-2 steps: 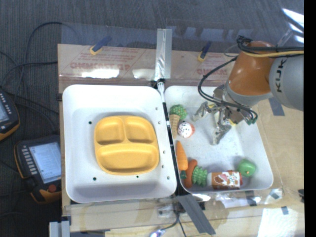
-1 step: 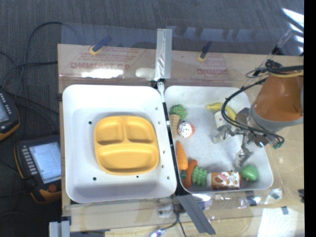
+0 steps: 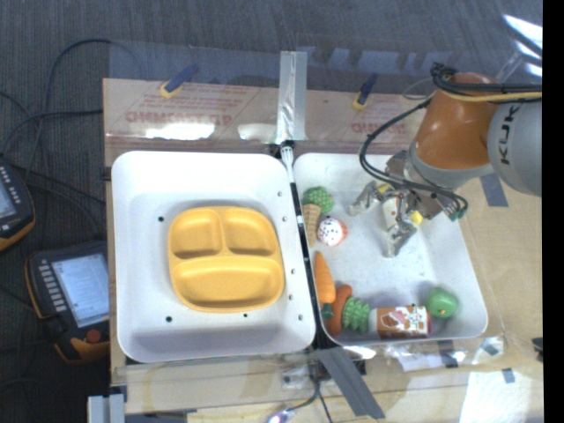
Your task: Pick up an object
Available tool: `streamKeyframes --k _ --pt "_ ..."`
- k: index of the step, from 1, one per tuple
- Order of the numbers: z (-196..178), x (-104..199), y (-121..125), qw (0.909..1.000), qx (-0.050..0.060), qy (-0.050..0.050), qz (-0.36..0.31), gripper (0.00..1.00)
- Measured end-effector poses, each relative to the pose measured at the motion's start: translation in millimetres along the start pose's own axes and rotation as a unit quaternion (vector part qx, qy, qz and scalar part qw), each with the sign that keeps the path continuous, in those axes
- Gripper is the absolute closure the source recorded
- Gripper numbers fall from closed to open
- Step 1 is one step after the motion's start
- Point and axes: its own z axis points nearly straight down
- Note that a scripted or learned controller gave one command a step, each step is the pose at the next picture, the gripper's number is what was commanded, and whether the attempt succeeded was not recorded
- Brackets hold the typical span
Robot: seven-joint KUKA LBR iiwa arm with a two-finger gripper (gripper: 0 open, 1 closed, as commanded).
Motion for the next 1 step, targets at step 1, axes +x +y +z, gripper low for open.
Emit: streamKeyframes --k 1 --pt "-11.8 -2.0 -0.3 1.0000 0.001 -0.002 0.001 1.00"
